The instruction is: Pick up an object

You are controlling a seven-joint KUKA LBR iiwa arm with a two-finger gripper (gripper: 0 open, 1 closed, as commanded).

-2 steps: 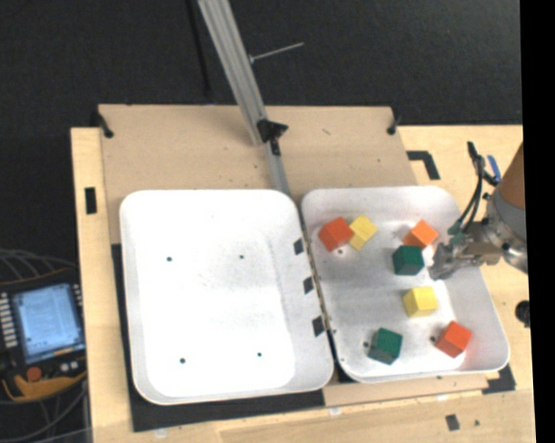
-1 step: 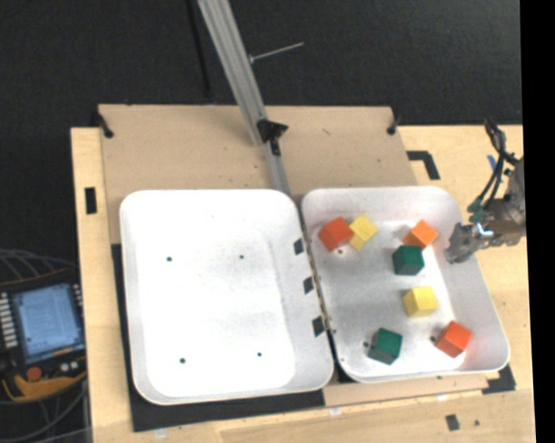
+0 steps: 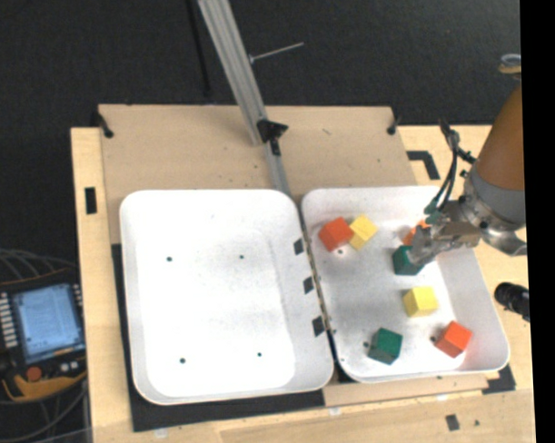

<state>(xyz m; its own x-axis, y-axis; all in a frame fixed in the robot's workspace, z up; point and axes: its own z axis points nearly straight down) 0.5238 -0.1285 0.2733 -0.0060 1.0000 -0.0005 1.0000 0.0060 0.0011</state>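
My gripper [image 3: 422, 245] reaches in from the right and hangs low over the upper middle of the right bin [image 3: 475, 282]. A dark green block [image 3: 404, 262] sits right at its tip, partly covered by it; I cannot tell whether they touch. A small orange piece [image 3: 412, 232] shows just above the tip. To the left, an orange block [image 3: 334, 233] and a yellow block [image 3: 362, 229] sit side by side. Below the gripper lies a second yellow block [image 3: 419, 300].
Near the right bin's front edge sit a green block [image 3: 384, 345] and an orange block [image 3: 452, 338]. The left bin [image 3: 216, 291] lies alongside. A metal pole [image 3: 240, 72] rises at a slant from behind the bins. A screen device [image 3: 40, 320] sits far left.
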